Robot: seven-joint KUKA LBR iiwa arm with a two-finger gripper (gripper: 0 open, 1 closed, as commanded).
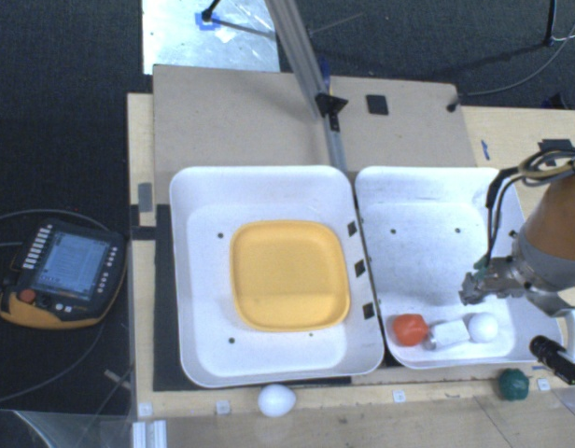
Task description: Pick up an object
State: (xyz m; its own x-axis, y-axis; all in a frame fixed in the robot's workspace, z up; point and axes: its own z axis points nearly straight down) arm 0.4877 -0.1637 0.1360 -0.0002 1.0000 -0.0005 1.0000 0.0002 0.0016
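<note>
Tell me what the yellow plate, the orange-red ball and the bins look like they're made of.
Yellow plate: probably moulded plastic, matte, judging by its even colour and soft rounded rim. Orange-red ball: smooth, faintly glossy, likely plastic or rubber; too small to tell. Left bin and right bin: thin white formed plastic, slightly shiny, with rounded corners.

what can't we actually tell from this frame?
- Gripper: small and dark in the camera view; open or shut can't be read.
- Arm: cut off by the right edge.
- White object in the right bin, beside the red ball: too blurred to tell whether it is one item or two.
- Green ball on the bench: the dark part beside it is cut by the edge; unclear what it is.
</note>
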